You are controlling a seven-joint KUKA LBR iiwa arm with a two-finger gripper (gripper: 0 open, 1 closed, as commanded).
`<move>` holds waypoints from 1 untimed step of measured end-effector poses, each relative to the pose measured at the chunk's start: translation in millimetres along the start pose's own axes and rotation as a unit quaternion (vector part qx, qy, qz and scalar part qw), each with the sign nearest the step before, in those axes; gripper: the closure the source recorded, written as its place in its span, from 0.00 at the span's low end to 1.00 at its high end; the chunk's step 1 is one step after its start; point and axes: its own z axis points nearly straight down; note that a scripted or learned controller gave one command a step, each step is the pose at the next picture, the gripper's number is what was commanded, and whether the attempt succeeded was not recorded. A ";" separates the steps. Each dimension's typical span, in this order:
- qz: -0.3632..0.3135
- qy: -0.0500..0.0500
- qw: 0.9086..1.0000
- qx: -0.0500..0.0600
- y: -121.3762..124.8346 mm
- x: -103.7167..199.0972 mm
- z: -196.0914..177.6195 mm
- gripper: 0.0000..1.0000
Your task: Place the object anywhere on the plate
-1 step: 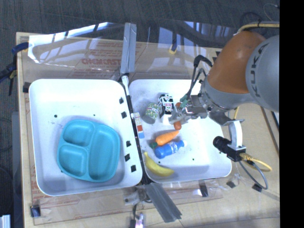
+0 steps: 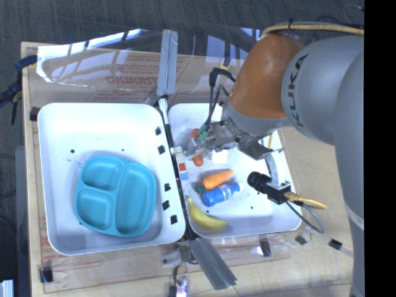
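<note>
Overhead cam: gripper low in right bin, jaws' state can't be told. Carrot, blue bottle, banana lie nearby; blue 3-section plate sits in left bin.

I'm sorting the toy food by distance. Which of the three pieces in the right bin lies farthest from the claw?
The yellow banana, by the bin's near edge. The orange carrot and blue bottle lie between it and the claw.
</note>
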 end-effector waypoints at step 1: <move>-0.038 -0.001 0.999 0.000 -2.6 72.0 35.2 1.00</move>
